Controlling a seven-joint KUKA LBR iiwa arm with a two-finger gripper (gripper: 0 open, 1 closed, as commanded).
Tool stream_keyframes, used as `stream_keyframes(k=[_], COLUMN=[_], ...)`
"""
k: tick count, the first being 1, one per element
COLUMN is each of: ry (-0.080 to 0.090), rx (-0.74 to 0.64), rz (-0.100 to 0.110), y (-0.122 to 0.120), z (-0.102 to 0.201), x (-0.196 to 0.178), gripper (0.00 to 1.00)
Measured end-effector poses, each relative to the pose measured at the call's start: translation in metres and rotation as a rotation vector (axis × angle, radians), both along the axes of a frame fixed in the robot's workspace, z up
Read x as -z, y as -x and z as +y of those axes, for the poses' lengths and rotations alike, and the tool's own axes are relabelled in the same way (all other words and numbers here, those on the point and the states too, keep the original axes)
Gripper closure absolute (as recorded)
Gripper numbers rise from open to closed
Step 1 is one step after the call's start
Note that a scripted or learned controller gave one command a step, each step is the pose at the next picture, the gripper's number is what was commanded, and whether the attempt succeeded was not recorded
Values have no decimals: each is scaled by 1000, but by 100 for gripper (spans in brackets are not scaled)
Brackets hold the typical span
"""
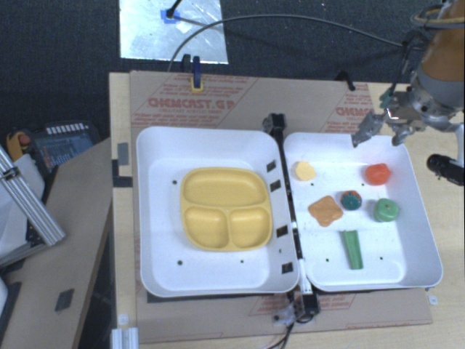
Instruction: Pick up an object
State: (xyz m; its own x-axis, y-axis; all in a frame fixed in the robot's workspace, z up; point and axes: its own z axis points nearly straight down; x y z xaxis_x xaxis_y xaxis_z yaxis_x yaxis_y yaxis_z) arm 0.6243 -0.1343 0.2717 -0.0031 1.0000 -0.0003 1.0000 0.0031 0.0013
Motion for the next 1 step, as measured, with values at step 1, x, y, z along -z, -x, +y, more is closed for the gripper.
stream_keyframes(k=[1], ry=[0], rx=[2], rz=[4], y=[8], z=[-3], x=[58], gripper=[0])
